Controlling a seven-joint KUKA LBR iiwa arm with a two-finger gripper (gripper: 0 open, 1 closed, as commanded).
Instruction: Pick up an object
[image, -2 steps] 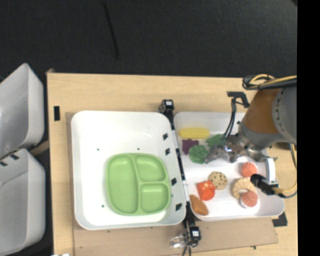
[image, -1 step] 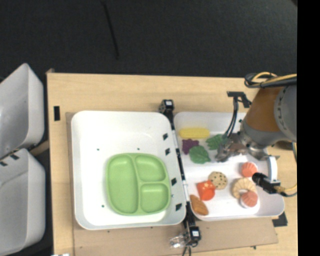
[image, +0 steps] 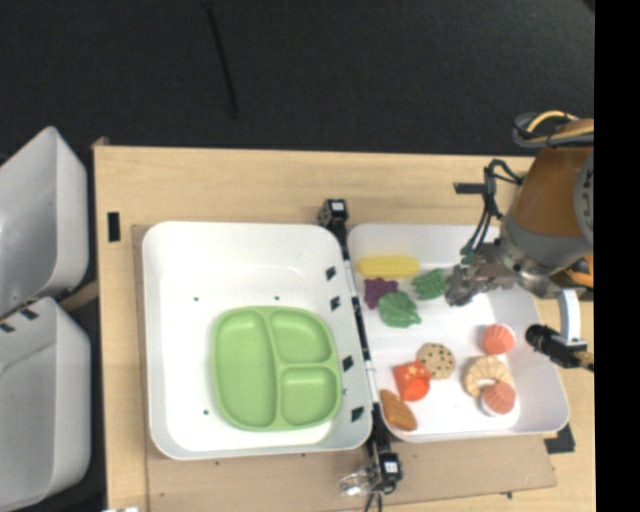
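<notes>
Now my end effector (image: 462, 287) hangs low in the right bin (image: 545, 420), at three o'clock of a green leafy toy (image: 431, 284); whether it's apart or together, I cannot tell. I should centre over the toy before closing.

I read this as a lab: a wooden bench (image: 250, 185), two white bins (image: 170, 300), toy food (image: 400, 308), black backdrop.

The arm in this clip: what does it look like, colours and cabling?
The arm is grey with a broad orange band above the wrist. Black and yellowish cables loop near its top, and a thin black bracket stands beside it. The gripper is dark grey metal.
</notes>
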